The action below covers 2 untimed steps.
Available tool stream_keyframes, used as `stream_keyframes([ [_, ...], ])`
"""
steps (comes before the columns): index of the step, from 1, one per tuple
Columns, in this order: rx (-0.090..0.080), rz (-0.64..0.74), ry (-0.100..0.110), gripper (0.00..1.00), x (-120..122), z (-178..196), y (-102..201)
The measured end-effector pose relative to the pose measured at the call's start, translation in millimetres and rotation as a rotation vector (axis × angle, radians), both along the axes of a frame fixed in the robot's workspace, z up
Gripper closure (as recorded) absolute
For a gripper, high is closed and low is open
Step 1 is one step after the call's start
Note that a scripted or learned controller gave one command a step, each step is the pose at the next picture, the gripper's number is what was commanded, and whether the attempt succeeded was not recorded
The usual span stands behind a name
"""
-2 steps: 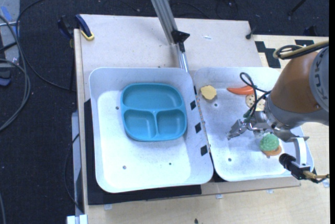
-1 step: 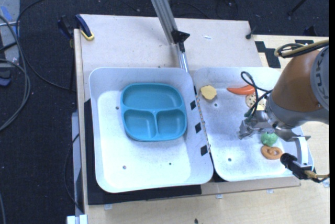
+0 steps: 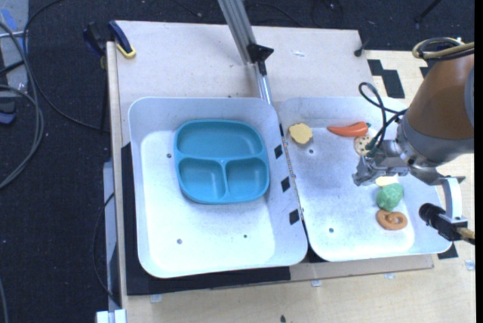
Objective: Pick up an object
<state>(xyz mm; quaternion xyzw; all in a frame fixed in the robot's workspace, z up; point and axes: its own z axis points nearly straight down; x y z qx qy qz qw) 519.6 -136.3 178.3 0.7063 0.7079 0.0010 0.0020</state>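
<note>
The right bin (image 3: 332, 238) holds several small objects. A yellow lump (image 3: 300, 133) lies near its left wall, and an orange carrot-like piece (image 3: 347, 130) lies at its back. A green lump (image 3: 390, 197) and a brown ring-shaped piece (image 3: 392, 220) sit at the front right. A pale yellow bit (image 3: 386, 181) shows just above the green lump. My gripper (image 3: 367, 169) hangs low over the right bin, right of centre, just left of the pale bit and the green lump. The wrist hides its tips.
The left bin (image 3: 151, 238) holds a blue divided plate (image 3: 223, 161). A metal pole (image 3: 234, 4) slants down from the back toward the gap between the bins. Cables loop beside the wrist at the right.
</note>
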Motion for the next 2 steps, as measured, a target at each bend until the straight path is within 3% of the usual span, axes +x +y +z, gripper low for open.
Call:
stream_keyframes([
  [2, -0.001, 0.001, -0.001, 1.00, 5.4, 95.7, -1.0],
])
